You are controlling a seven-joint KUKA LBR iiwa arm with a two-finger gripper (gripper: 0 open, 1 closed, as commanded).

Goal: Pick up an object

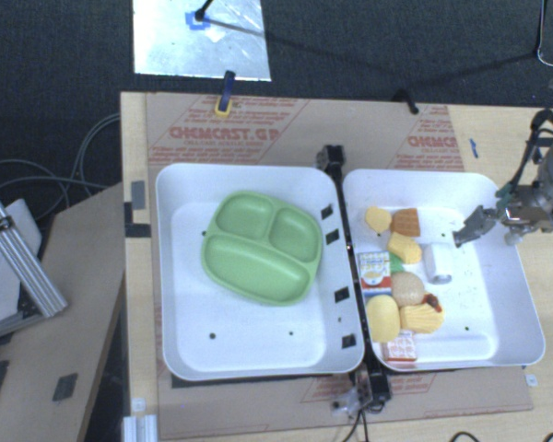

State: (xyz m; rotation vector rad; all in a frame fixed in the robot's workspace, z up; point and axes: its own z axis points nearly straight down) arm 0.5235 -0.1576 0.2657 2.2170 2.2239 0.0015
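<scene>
The right bin (507, 339) holds several toy foods along its left side: a yellow piece (378, 219), a brown block (405, 221), a small labelled carton (375, 270), a tan round item (407, 290), a yellow lemon shape (382, 318) and a red-and-white packet (401, 346). A pale grey cylinder (435, 261) lies just right of them. My gripper (486, 238) hangs over the bin's upper right part, to the right of the cylinder and apart from every item. It stands open with nothing between its fingers.
The left bin (189, 339) carries a green divided plate (263, 247). A black divider with clips (346, 247) runs between the bins. Bare white floor fills the right bin's right half. Cables and a foil sheet (201, 26) lie beyond the bench.
</scene>
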